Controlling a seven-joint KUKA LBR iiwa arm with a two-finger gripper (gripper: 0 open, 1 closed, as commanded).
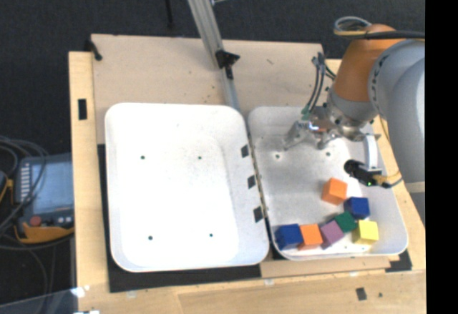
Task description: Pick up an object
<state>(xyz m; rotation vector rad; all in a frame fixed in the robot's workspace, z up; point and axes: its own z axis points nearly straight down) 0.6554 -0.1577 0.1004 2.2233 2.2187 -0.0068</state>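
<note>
So the pincer (309, 131) is sitting over the upper part of the right bin (286, 177), low to the bin floor, and all the blocks are bunched at the near end of that same bin, well apart from it. That's the relation that matters: everything worth grabbing lies toward the camera and a bit to the right from where the pincer is now. Closest candidate is the orange block (333, 191), which stands alone with bare floor around it, so I'd guess it's the easiest pick. Just past it is a blue block (358, 207), then a green block (346, 222) and a yellow block (368, 231), and along the near wall there's a row of another blue cube (288, 235), an orange cube (311, 235) and a purple block (331, 232), packed touching each other, which looks harder for fingers to get around. The blocks are cubes, so no real long axis to line up with; the lone orange one sits turned a little against the bin walls. The pincer looks spread open with nothing between the fingers, though it's small and a bit blurry. The left bin (179, 184) sits beside it on the surface (286, 62). No brands, labels or readable writing anywhere I can make out.
</note>
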